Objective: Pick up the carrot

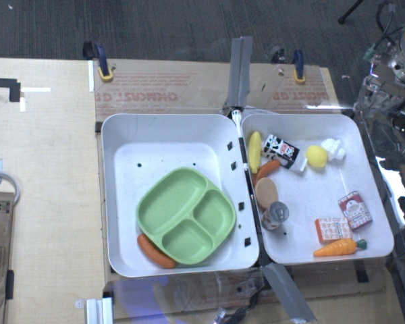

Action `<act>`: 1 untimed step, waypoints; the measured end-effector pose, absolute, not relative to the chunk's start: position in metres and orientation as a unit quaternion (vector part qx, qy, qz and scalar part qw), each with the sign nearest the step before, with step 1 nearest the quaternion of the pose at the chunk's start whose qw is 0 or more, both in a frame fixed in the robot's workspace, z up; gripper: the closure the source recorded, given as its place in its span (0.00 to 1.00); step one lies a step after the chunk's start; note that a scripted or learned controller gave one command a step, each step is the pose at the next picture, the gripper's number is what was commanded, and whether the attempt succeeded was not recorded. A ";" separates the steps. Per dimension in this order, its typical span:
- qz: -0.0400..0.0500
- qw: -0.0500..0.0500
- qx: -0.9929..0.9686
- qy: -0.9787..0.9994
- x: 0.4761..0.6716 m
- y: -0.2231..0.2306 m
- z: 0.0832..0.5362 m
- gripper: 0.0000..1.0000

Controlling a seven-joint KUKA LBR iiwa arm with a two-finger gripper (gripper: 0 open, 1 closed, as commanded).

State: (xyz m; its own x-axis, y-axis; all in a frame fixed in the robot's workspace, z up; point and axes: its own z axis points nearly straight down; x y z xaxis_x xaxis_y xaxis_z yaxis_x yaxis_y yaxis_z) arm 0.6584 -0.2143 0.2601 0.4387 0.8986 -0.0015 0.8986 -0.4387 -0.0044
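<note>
My target, the orange toy carrot with a green top [337, 248], lies flat near the right white bin's [381, 201] front wall beside a red carton [332, 229], so I should descend across its middle.

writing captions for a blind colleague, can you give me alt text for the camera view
Two white bins sit side by side on a bench: the right bin holds a carrot near its front edge, along with a banana, a lemon and small cartons. The left bin holds a green divided plate with a sausage beside it.
</note>
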 end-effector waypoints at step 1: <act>0.003 0.001 -0.847 -0.532 0.659 -0.214 0.269 1.00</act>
